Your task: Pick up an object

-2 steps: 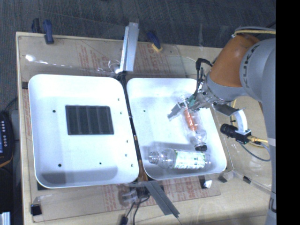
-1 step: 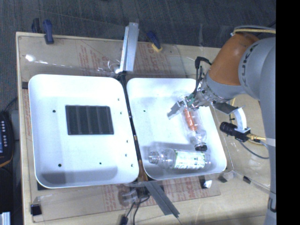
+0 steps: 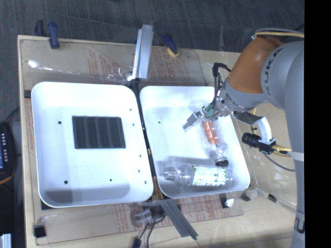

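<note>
Gripper (image 3: pixel 199 117) of mine hangs with fingers spread, holding nothing, over the right bin (image 3: pixel 155 138). Just below it lies the orange bottle (image 3: pixel 212 136), touching or nearly so, long axis running toward the near wall. Farther on, the green bottle (image 3: pixel 199 175) lies crosswise. Left bin (image 3: pixel 46 138) holds a dark pad (image 3: pixel 98 132).

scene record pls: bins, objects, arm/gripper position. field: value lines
left bin: holds a dark ribbed rectangular pad
right bin: holds two clear plastic bottles
bottle with orange label: lies toward the bin's right side, black cap toward the near edge
bottle with green-white label: lies on its side along the near edge
arm: reaches in from the right
gripper: over the right bin, at the upper end of the orange-label bottle
grasp: cannot tell
</note>
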Tool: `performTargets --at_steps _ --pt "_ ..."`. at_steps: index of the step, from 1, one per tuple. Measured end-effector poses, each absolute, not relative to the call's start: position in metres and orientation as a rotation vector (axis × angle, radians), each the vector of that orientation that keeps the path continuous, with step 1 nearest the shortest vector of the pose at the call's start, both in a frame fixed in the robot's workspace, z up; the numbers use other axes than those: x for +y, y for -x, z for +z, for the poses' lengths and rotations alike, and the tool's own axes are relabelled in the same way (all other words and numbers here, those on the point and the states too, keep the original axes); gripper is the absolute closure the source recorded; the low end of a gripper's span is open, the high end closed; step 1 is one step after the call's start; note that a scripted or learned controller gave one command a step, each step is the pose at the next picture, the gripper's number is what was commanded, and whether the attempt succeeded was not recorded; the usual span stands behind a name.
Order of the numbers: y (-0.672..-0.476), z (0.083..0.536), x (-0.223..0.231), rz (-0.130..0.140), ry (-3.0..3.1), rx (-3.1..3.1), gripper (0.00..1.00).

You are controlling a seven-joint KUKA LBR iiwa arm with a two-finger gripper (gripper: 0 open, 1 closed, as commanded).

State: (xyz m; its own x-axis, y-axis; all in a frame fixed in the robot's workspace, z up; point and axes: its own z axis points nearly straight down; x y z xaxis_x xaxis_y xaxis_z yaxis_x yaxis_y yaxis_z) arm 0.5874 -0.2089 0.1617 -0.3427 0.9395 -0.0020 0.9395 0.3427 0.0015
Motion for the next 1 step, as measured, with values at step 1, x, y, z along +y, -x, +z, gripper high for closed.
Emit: performTargets --at_steps 1 --pt "-0.5788 0.1767 -0.2099 -0.001 -1.824 2.555 0.0"
